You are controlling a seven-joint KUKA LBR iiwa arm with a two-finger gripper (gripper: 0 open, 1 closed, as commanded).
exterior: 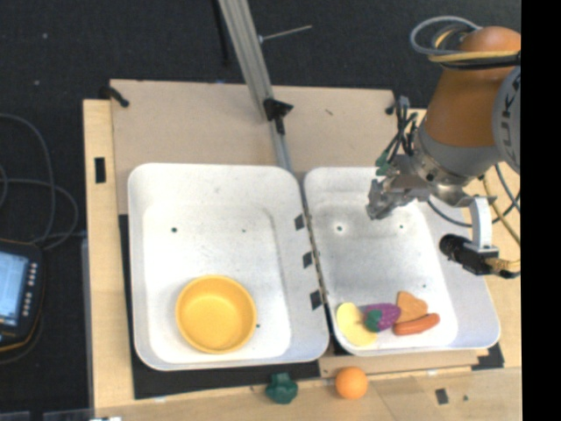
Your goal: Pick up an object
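Orange and green lead the near edge of the counter [105,384]: a small orange ball [351,382] and a green lump [281,388] lie on the wood just outside the bins. Behind them, the left bin [149,191] carries a yellow bowl [216,313]. The right bin [456,274] has a tight cluster in its near corner: a pale yellow piece [350,321], a purple and green toy [380,317], an orange wedge [410,303] and a carrot-like stick [417,324], touching one another.

Farther back, the hand [383,202] hangs over the far part of the right bin, well apart from that cluster; whether it is apart or together I cannot tell. By my reading this is the approach step, nothing yet gripped. The next move would call for travel toward the near corner and a descent onto one piece, likely the carrot-like stick at the cluster's edge.
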